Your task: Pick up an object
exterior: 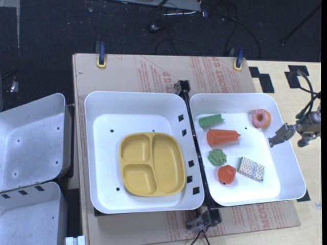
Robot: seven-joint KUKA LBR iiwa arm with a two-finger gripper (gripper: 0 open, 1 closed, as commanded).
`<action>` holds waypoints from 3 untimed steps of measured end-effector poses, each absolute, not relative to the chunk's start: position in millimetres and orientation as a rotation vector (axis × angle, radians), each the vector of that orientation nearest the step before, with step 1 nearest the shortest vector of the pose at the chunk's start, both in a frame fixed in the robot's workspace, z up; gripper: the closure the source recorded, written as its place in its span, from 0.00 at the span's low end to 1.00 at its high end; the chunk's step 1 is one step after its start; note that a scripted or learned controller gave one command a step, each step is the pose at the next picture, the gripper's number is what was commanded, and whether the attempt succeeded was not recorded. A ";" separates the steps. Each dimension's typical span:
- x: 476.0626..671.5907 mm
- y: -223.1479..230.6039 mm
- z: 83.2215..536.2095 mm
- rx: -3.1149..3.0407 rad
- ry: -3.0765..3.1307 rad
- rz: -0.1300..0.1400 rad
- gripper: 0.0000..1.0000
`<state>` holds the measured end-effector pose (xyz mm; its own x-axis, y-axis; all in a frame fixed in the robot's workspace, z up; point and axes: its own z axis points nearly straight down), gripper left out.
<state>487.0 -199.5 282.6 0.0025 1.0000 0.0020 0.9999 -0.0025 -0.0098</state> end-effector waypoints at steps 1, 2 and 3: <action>489.0 -198.9 287.4 -2.220 -2.223 0.001 0.00; 494.4 -204.7 227.9 -2.220 -2.216 0.005 0.00; 491.0 -195.2 179.4 -2.219 -2.217 0.004 0.00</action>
<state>491.0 -195.2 179.4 0.0008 1.0000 0.0022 1.0000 -0.0008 -0.0055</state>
